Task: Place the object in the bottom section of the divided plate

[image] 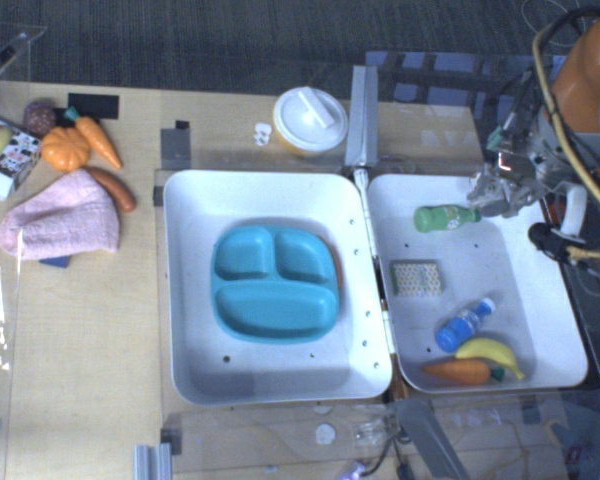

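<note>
At the upper left of the frame lie a folded pink cloth (60,220), a small orange toy pumpkin (64,149), an orange toy carrot (100,139) and a brown toy sausage (113,188). A round white lidded container (310,120) sits at top centre.

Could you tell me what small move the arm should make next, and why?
Probably lift the green bottle a little. The gripper sits at its right end in the right bin, while the blue divided plate lies in the left bin, and the grasp is unclear.
</note>
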Robot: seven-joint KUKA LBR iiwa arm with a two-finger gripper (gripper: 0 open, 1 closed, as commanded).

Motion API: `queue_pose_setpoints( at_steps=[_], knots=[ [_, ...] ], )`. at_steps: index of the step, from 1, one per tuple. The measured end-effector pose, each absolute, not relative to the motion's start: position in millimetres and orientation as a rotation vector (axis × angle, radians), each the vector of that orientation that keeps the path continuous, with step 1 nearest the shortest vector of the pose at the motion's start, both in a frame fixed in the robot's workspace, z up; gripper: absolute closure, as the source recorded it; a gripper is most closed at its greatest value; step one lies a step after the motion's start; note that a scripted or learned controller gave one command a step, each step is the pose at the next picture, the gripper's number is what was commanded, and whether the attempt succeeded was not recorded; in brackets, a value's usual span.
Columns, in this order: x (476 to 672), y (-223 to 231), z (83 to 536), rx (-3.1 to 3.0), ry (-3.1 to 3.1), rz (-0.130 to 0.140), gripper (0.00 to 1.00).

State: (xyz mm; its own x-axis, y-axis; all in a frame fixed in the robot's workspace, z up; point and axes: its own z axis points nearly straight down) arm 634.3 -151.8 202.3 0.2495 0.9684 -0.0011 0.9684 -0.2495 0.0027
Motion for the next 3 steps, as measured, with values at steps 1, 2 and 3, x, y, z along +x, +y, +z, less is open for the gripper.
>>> queue_pose_setpoints(
  at_steps=[1,2,3],
  knots=[
    [669.7,-50.8,244.7,2.401,2.023,0.006,1.00],
    [644.7,50.4,190.6,2.364,2.070,0.001,1.00],
    [628.8,107.5,184.2,2.175,2.267,0.002,1.00]
  ],
)
